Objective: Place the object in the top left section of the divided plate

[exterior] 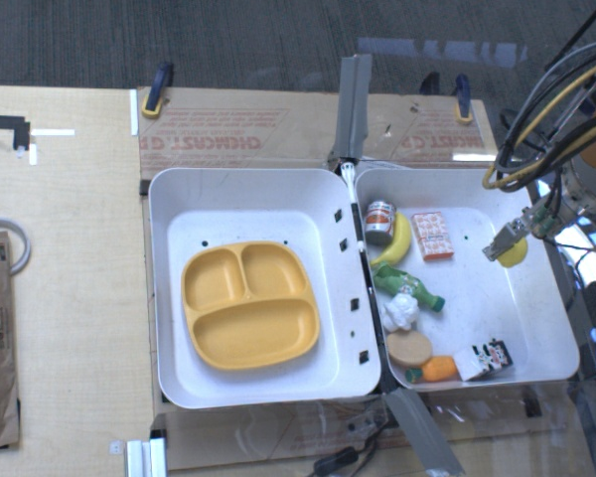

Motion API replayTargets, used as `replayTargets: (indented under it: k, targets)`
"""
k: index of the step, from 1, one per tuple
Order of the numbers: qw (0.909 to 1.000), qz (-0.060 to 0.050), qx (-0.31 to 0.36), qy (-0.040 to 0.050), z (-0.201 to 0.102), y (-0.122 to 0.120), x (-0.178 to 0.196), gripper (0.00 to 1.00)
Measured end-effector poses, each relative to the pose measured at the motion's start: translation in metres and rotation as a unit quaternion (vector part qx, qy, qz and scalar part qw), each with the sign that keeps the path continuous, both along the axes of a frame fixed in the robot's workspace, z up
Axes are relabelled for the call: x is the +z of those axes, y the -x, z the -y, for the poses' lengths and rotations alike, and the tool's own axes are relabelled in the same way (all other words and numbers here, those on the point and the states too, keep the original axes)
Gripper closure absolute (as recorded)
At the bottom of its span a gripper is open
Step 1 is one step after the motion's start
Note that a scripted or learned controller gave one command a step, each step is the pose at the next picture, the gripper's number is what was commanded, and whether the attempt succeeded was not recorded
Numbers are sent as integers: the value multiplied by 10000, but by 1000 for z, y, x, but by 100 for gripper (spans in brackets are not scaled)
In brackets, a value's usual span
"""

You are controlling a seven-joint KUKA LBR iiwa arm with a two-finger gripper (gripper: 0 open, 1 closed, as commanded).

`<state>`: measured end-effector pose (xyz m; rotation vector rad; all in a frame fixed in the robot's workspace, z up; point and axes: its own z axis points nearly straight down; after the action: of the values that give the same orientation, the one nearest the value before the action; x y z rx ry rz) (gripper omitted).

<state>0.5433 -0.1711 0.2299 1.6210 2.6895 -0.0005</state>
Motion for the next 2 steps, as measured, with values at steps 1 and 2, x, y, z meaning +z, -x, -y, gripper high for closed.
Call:
replayTargets:
  k: [1, 2]
  targets:
    - [10000, -2, -60, 8, -2, -39, 124, 100]
    - [9999, -11, 163, 1, -33, 12, -16, 100]
